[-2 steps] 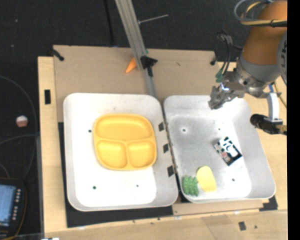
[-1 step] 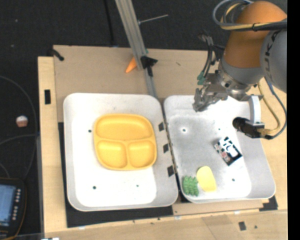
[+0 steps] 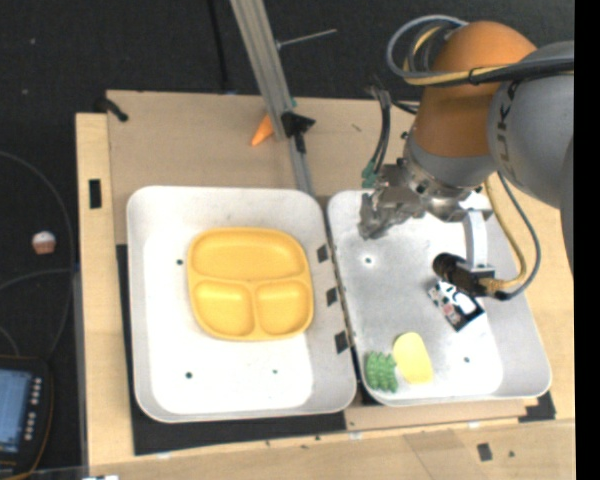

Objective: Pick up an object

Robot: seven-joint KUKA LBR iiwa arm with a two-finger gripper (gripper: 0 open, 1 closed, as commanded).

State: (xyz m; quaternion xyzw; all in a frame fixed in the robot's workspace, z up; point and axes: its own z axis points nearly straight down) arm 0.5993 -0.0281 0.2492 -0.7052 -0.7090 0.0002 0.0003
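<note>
Two shallow white bins sit side by side on the bench: the left bin (image 3: 160, 298) bears a yellow divided tray (image 3: 250, 282), while the right bin (image 3: 510, 348) has a pale yellow object (image 3: 413, 358), a green toy (image 3: 381, 370) touching it, and a black-and-white item (image 3: 458, 298). How far the gripper (image 3: 380, 213) is open cannot be told; it hangs over the right bin's far-left corner, well apart from those objects.

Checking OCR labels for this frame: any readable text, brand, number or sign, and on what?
None can be read.
Black-and-white item in the right bin: markings too small and blurred to read.
Handheld screen at the lower left: lit blue, contents too blurred to read.
</note>
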